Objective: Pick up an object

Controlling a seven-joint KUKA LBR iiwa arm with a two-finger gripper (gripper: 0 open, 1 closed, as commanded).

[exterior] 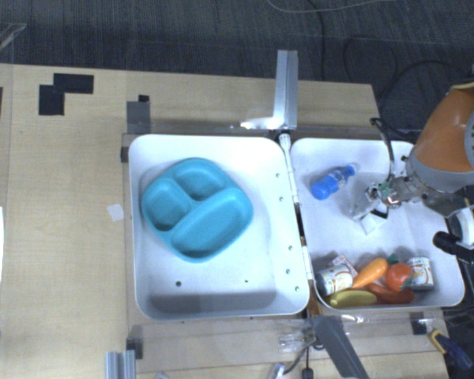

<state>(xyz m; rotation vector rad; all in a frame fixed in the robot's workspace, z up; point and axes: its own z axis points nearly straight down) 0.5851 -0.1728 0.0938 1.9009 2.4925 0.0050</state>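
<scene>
Where bench (55, 235) meets dark carpet (142, 6) | cable (332, 2) | hand (381, 198) state unclear

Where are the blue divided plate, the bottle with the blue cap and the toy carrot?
blue divided plate (196, 207), camera view, on its centre ridge, left bin.
bottle (330, 182), camera view, on its blue cap end, right bin.
toy carrot (369, 273), camera view, on its orange body, right bin's near edge.

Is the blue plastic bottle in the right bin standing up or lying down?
Lying down. The bottle rests on its side on the right bin floor, its long side showing.
</scene>
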